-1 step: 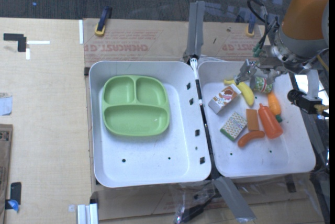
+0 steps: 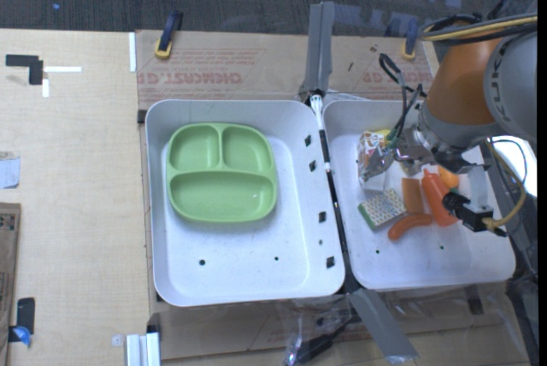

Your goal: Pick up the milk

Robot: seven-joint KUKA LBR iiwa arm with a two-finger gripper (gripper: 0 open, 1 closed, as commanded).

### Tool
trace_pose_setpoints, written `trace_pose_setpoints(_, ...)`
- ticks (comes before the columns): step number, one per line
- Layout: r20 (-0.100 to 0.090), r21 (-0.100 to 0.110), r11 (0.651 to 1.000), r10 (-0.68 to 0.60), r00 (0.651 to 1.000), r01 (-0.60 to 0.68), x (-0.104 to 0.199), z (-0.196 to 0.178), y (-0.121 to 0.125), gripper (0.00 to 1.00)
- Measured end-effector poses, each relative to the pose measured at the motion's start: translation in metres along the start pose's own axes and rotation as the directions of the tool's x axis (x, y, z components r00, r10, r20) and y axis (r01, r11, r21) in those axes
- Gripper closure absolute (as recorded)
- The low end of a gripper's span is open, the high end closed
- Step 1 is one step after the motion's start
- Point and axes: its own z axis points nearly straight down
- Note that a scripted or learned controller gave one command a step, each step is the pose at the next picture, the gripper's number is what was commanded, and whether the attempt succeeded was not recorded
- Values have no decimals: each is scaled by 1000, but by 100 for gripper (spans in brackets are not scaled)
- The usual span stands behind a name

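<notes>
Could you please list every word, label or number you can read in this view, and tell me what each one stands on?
"CHEMCAST GP" or close to it, red print, seen upside down and mirrored, on the brown cardboard sheet behind the left bin; the last letters are uncertain.
Print on the milk carton in the right bin: too small and blurred to read.
Print on the brown box at the left edge: too blurred to read.

— Where's the milk (image 2: 373,152)?
— In the right bin, near its back left corner: a small carton, white with colourful print.
— Upright?
— Tilted, apparently; its right side is partly hidden.
</notes>
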Motion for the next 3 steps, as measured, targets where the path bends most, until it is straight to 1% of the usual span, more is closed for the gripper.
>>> trace_pose_setpoints(1,-2,-5,998,60,998,-60,-14,25,29,0)
trace_pose_setpoints(2,-3,-5,998,64,998,-64,-15,17,29,100)
trace_pose_setpoints(3,1,-2,986,168,986,-168,54,-72,67,100)
